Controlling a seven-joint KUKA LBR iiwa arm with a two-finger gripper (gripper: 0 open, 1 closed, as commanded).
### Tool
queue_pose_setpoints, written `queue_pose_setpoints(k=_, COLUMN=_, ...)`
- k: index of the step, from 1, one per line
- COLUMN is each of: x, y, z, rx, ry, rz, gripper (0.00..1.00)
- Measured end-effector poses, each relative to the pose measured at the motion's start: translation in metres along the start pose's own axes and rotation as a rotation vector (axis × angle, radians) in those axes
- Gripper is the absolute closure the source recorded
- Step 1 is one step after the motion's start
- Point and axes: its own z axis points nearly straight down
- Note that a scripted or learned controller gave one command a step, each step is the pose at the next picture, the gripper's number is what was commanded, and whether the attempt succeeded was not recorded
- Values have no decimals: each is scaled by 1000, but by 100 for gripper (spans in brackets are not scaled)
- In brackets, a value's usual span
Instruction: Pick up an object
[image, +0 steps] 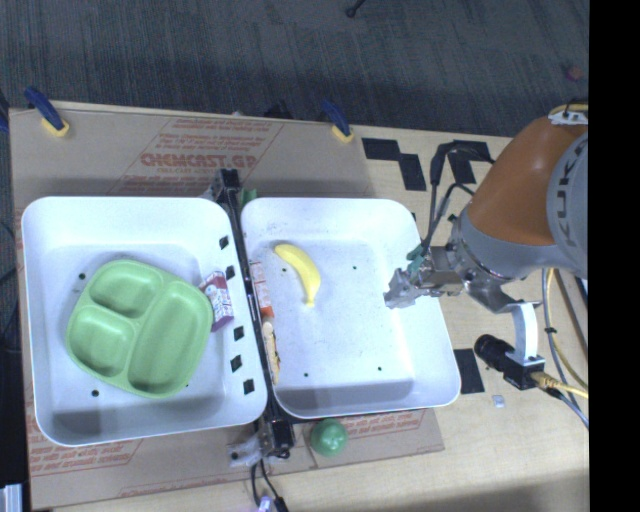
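A yellow banana (301, 269) lies in the right bin (345, 385), toward its upper left. My gripper (401, 290) hangs over the right side of that bin, well to the right of the banana, with nothing seen between its fingers. A green divided plate (138, 327) fills the middle of the left bin (60, 230). A small red and white packet (218, 296) rests against the plate's right edge.
A green ball (327, 437) sits on the cardboard just below the right bin's front rim. Blue clamps (47, 112) hold the cardboard at the back. Black clips run down the divide between the bins (245, 300). My arm's orange band (525, 190) looms at the right.
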Motion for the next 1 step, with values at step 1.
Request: queue_pose_setpoints(k=1, x=-3, y=-15, z=26, rx=4, ry=2, rz=0, gripper=100)
